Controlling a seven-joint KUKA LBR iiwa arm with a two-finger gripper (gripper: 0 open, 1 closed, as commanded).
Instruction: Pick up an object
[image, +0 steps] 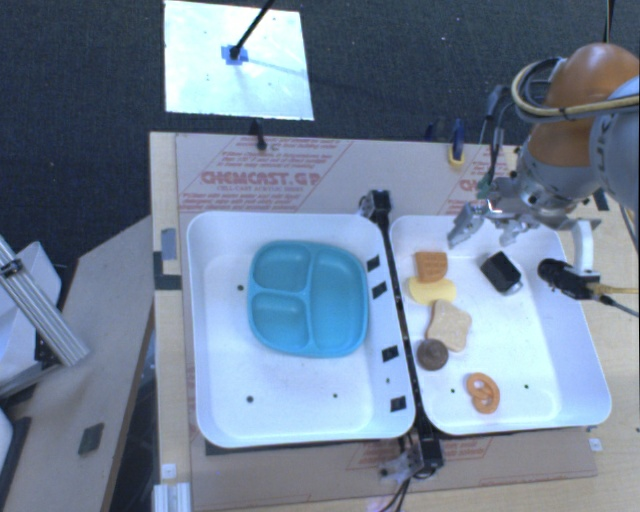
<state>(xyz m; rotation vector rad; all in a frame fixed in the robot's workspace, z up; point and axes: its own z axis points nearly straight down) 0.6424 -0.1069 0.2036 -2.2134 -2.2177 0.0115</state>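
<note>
Currently the tool (490, 226) is hovering with fingers spread, gripping nothing, over the right bin's (570, 345) far edge. The black block (501, 272) is lying just below the tool, inside that bin.

A blue sectioned plastic plate (305, 298) lay in the left white bin (220, 400); small toy foods (440, 310) and a black block (501, 271) lay in the right white bin (560, 390).

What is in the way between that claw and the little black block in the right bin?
Nothing visible. The gripper hangs above the right bin's far edge, with bare white floor between it and the black block.
</note>
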